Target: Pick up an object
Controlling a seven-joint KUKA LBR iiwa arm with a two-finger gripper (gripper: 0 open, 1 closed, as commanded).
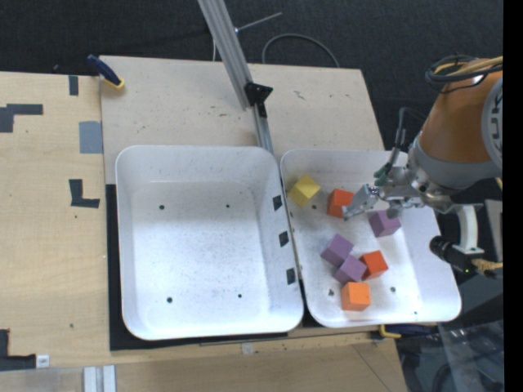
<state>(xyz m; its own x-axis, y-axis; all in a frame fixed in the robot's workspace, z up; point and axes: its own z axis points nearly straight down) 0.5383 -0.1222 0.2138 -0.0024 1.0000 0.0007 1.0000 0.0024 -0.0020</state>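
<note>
The arm (466,129), highest in view, holds the gripper (365,204) over the right bin (433,296), between an orange-red cube (339,202) and a purple cube (384,222). Its opening cannot be judged. The left bin (200,243) sits on a pale wooden bench (49,178); behind it, the floor is dark (122,11).

You are looking at an arm (462,129) running off the right edge, its gripper (365,205) too small and blurred to read while overlapping part of the red cube (338,202) and the purple cube (385,221), and the bench (49,178) being cut off at left.
</note>
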